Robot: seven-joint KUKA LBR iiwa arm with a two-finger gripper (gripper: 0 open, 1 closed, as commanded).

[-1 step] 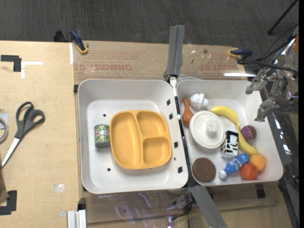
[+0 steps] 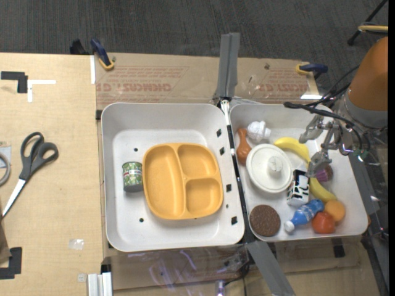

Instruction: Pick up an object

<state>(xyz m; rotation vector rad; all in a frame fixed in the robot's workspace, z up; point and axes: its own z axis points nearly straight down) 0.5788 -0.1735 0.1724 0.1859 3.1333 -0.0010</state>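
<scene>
The right bin (image 2: 361, 227) holds many small objects: a white round bowl (image 2: 270, 167), a yellow banana (image 2: 291, 146), a white crumpled piece (image 2: 258, 130), an orange piece (image 2: 243, 147), a black-and-white toy (image 2: 299, 187), a purple object (image 2: 323, 174), a blue bottle (image 2: 303, 216), a red ball (image 2: 323, 223), an orange ball (image 2: 336, 209) and a brown disc (image 2: 265, 219). My gripper (image 2: 315, 147) hangs over the bin's right side, just right of the banana and above the purple object. Its fingers stand open with nothing between them.
The left bin (image 2: 114, 227) holds a yellow divided plate (image 2: 183, 180) and a small green can (image 2: 132, 176). Scissors (image 2: 29, 159) lie on the wooden bench at the left. Blue clamps (image 2: 102, 53) sit at the cardboard's back edge.
</scene>
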